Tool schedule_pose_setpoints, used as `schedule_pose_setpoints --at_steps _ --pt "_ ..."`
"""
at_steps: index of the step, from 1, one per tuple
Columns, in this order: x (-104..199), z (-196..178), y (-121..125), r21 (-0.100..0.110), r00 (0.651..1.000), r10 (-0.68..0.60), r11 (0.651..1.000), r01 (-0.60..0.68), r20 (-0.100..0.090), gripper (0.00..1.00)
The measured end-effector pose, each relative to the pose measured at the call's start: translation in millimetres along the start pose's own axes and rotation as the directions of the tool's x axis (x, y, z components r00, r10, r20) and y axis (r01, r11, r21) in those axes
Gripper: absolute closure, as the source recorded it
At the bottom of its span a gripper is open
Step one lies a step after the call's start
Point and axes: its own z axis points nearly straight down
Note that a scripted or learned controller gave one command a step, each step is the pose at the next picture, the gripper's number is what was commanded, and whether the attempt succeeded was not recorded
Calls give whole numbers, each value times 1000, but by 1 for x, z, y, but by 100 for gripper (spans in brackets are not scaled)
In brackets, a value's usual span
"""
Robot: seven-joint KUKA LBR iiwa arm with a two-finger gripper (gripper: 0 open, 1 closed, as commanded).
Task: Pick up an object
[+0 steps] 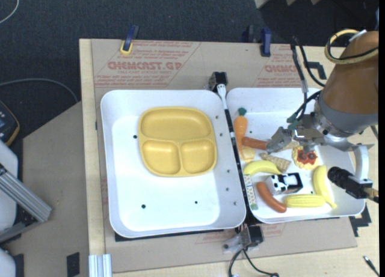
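Note:
My gripper [287, 142] hangs low over the middle of the right bin [264, 103], its metal fingers spread apart with nothing between them. Below and around it lie toy foods: a carrot [240, 127], a red sausage [253, 143], a banana [263, 167], a waffle-like piece [280, 162], a black-and-white block [284, 182], another sausage [270, 197], a corn cob [306, 200], a second banana [322, 184] and a red-topped piece [306, 158]. The arm's orange wrist covers the bin's right part.
The left bin [120, 197] holds a yellow three-compartment plate [177, 140]. Clamps sit at the bench's back edge [127, 42] and between the bins [218, 80]. Cables run over the right bin's far side.

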Motion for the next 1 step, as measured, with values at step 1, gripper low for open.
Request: schedule_pose_setpoints --at_steps 1 --pt "-5 62 -5 1 1000 1 1000 -1 0 0"
